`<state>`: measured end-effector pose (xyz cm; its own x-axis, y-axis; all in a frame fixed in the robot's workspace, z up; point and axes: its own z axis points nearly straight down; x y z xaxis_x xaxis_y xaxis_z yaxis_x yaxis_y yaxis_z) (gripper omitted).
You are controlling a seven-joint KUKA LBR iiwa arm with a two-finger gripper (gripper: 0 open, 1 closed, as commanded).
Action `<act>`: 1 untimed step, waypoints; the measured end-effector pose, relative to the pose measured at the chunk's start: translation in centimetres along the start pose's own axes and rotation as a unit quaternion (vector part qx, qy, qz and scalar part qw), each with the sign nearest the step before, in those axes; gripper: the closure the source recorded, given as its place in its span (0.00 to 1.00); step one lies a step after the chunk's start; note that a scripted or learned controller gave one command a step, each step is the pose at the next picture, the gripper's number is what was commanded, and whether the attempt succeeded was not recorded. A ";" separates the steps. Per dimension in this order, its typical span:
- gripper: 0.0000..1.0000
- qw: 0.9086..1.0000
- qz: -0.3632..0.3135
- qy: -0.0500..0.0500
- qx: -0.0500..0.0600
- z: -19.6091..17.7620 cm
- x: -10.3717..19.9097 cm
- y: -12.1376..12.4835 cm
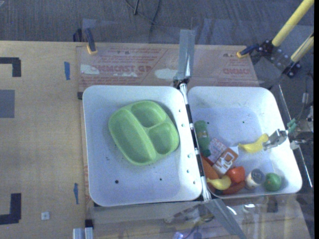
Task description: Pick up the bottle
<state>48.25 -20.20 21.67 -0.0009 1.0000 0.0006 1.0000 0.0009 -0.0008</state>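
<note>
A green bottle (pixel 202 134) lies along the left wall of the right bin (pixel 234 101), its cap toward the back. Just in front of it are a small white carton (pixel 218 147) and an orange box (pixel 227 161). My gripper (pixel 278 138) comes in low over the bin's right rim, well to the right of the bottle. Its tip is beside the right end of a yellow banana (pixel 252 146). I see nothing held in it.
The right bin's front holds a carrot (pixel 209 168), a red tomato (pixel 237 174), a small grey-capped jar (pixel 255 177) and a lime (pixel 272 181). A green divided plate (pixel 143 132) sits in the left bin (pixel 99 173). Yellow bars (pixel 294 19) stand at the back right.
</note>
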 end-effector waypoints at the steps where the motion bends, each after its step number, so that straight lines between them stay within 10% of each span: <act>1: 0.00 0.994 0.108 0.000 -0.001 12.6 1.2 -0.3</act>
<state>47.96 -18.96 9.03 0.2139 0.9769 -0.0002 0.9769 -0.2139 0.0008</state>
